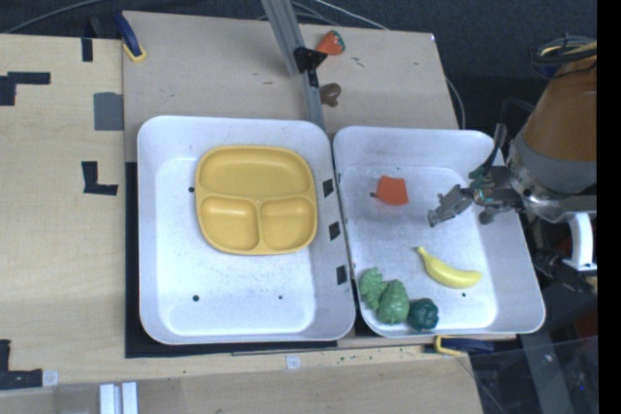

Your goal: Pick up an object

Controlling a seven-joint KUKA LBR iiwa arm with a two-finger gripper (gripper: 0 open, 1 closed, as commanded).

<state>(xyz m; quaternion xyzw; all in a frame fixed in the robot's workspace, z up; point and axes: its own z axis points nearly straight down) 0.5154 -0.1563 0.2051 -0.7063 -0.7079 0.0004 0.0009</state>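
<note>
- Camera view: two white bins sit side by side on the bench; the left bin [165,305] holds a yellow divided plate [257,199], lying flat in its far half.
- The right bin [509,305] holds four small things.
- An orange block [392,191] lies in the far-left part of the right bin.
- A yellow banana [448,270] lies toward the near right of that bin, well apart from the block.
- Two green leafy pieces [384,294] lie at the near-left corner, touching each other, with a dark teal piece [422,313] just to their right.
- The arm reaches in from the right, and the gripper [448,207] hangs over the right bin, between the orange block and the banana, right of the block.
- Nothing can be seen between its fingers; how far apart they stand cannot be told.
</note>
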